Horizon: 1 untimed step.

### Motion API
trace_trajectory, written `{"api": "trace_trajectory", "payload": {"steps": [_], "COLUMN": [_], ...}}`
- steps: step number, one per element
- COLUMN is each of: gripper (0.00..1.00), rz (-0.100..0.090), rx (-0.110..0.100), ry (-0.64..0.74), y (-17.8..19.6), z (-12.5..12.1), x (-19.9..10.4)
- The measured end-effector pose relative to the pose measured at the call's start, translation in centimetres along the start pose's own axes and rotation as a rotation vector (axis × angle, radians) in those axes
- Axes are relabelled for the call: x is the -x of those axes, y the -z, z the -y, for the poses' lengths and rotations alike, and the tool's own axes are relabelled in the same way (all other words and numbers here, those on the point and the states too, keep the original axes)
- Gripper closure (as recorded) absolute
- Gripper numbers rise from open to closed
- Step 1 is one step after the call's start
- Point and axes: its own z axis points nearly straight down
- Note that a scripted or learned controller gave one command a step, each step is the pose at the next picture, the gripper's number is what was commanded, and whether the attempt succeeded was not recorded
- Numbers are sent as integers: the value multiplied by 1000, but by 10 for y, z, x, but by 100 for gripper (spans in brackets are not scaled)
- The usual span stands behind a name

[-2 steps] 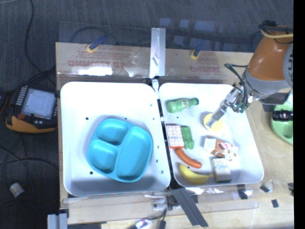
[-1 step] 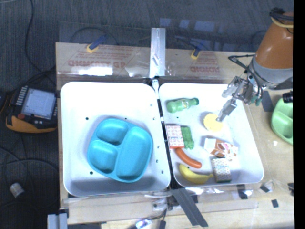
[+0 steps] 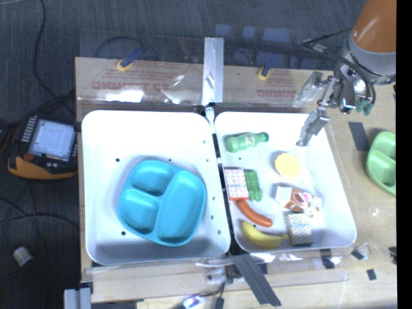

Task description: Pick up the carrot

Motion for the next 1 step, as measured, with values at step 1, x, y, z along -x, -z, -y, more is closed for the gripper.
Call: {"api": "trace_trajectory", "payload": {"steps": [1], "gripper": [0], "rz": [-3], "rx": [0], "ry": [-23], "y": [-129], "z": [47], "x": [-19]}}
